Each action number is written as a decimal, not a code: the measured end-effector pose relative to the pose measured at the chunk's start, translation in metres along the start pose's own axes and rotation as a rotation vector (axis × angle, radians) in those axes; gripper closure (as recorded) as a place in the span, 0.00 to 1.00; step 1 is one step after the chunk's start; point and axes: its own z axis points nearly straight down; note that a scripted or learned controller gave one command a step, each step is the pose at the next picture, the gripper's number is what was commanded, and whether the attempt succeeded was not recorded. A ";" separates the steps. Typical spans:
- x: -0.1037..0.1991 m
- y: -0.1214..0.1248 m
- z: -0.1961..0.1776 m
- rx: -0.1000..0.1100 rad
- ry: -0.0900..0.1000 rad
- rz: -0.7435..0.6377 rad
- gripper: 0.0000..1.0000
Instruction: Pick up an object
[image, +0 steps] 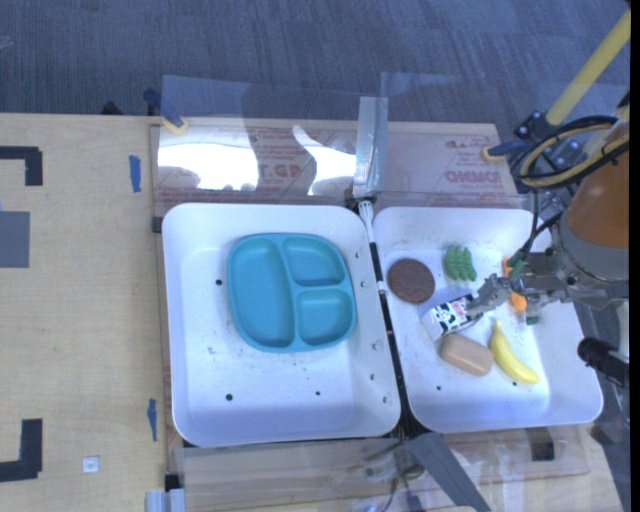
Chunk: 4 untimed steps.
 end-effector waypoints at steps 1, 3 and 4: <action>-0.072 -0.023 0.058 0.004 -0.001 -0.033 0.00; -0.078 -0.005 0.111 -0.013 -0.005 -0.112 1.00; -0.029 0.012 0.014 -0.011 -0.002 -0.027 1.00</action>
